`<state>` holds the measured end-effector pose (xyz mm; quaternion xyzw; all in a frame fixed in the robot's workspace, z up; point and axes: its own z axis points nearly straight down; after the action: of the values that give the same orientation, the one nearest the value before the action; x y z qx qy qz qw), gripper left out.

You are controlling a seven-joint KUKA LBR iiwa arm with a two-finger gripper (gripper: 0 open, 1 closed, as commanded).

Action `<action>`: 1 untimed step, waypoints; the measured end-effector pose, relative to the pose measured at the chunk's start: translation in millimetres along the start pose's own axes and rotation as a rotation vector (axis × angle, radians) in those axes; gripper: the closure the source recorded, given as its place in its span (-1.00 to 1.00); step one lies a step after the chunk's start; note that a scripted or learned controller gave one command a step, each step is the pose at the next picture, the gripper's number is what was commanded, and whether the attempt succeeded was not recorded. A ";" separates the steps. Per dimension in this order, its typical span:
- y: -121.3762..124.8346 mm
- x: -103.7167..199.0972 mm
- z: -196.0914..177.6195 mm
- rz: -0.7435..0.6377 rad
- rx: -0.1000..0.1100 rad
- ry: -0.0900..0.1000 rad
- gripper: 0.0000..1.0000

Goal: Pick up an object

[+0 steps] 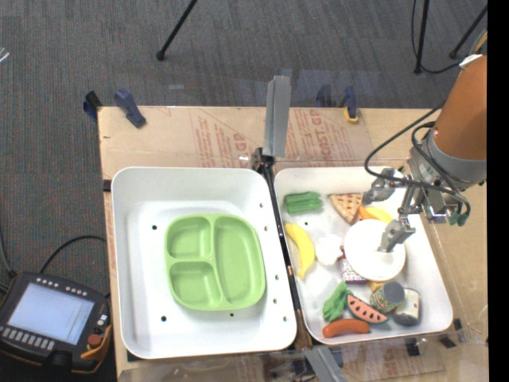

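Since the gripper point(395, 233) hangs low over the crowded right bin point(440, 289), right above the white plate point(372, 253), the main risk I'd flag is a bad grab: the plate is flat and wide, so the fingers could slide off its rim or just press down on it, and neighbours packed around it could get nudged. Finger state: cannot tell from here, they read as one grey blur against the plate, nothing visibly between them. No object is lifted yet; every candidate lies in the right bin. Contents there: banana point(301, 247) at the left side, green pods point(303, 203) near the top left, pizza slice point(347, 206) beside them, a yellow piece point(375, 213) by the plate's upper edge, watermelon slice point(367, 309), red sausage point(346, 327) and a green leafy piece point(336, 301) along the bottom, a can point(388, 296) just below the plate. Left bin point(131, 293) holds a green divided tray point(215, 263), its compartments bare. A collision with the bin wall looks less likely, the arm sits inboard.
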<state>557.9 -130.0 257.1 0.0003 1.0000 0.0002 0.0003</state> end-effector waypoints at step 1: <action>14.2 36.8 111.0 0.101 -0.003 0.012 -1.00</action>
<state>521.2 -115.7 146.1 0.0509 0.9987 0.0016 -0.0057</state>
